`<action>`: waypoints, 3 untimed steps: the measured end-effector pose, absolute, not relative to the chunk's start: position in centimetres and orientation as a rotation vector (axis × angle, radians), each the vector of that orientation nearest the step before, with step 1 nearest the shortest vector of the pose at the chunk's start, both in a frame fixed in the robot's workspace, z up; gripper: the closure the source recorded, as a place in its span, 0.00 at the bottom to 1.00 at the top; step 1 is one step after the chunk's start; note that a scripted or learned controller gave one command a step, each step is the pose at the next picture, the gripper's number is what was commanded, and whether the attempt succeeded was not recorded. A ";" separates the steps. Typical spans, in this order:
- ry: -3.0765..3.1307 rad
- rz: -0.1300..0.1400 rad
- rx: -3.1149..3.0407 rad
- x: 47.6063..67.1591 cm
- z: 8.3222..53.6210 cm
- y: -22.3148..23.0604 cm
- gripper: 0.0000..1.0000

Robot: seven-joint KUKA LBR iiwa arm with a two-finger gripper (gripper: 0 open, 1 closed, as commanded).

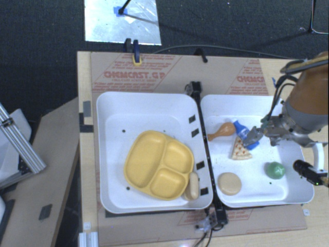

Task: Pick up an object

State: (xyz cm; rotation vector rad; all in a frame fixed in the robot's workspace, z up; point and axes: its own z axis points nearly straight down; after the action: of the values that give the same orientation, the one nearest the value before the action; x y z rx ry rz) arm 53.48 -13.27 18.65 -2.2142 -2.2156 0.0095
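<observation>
Nearest the camera, in the left white bin (pixel 110 138), a pale tan bread roll (pixel 193 186) sits against the near-right edge of a yellow plastic plate with three compartments (pixel 158 164). Across the black divider (pixel 204 148), in the right white bin (pixel 295 192), a round beige cookie-like disc (pixel 229 183) lies by the near wall, and a small green ball (pixel 275 170) rests well to its right. Moving up, there's a triangular pizza slice toy (pixel 239 150) flat on the floor. Right above it, touching its far edge, a blue plastic object (pixel 243 133) lies at a tilt. And here's the gripper (pixel 253 136), low over that blue piece, its tip right on the blue piece's right end — whether the fingers are closed on it or spread, I can't tell. Just left, a brown toy chicken drumstick (pixel 222 130) points towards the divider. The grey arm with its orange band (pixel 311 94) comes in from the right. Farther back, brown printed cardboard (pixel 154 71) underlies both bins, and beyond it a shiny metal sheet (pixel 121 14) lies on dark carpet.
</observation>
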 end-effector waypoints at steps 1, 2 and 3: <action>-2.226 -0.002 -2.218 53.8 19.3 -13.2 0.00; -2.221 0.003 -2.218 53.4 13.0 -13.1 0.00; -2.222 0.000 -2.219 53.4 8.2 -13.1 0.00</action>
State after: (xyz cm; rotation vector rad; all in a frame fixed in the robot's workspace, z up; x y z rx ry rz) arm 53.40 -13.08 8.23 -2.2194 -2.2220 0.0005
